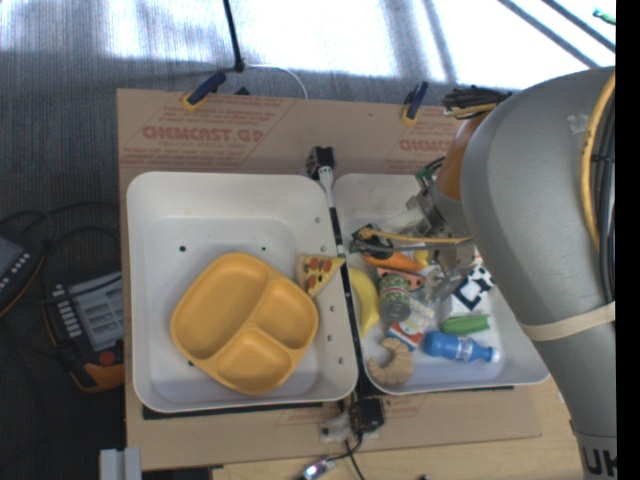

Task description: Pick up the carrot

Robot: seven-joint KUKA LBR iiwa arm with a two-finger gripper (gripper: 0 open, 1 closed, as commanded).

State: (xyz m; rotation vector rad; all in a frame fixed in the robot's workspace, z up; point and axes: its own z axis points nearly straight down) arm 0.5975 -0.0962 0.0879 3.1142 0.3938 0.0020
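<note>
two shallow white bins sit side by side on a brown cardboard-covered bench point(200, 128). the left bin point(150, 268) has a yellow divided plate point(245, 320) lying in it, three compartments, tilted a bit in the frame. a toy pizza slice point(318, 271) rests just beside the plate's upper right edge, up against the divider between the bins.

the right bin point(520, 368) is the crowded one. the carrot point(398, 261) is in its upper left part, a thin orange piece lying roughly sideways, just under a yellowish stick-like thing that i can't make out. below it there's a banana point(364, 300) along the bin's left wall, a small can or jar point(397, 293) next to that, a blue bottle point(455, 347) lying on its side near the front, a green item point(465, 322) just above the bottle, and a tan round cookie-ish thing point(391, 365) at the front left corner.

the big grey arm point(540, 208) covers the right side of that bin (it hides a fair chunk of it). the gripper point(440, 268) is down among the clutter, just to the right of the carrot, near a black and white checker tag. can't tell if the fingers are apart or closed, too much stuff jammed together there, and i don't see the carrot between them.
</note>
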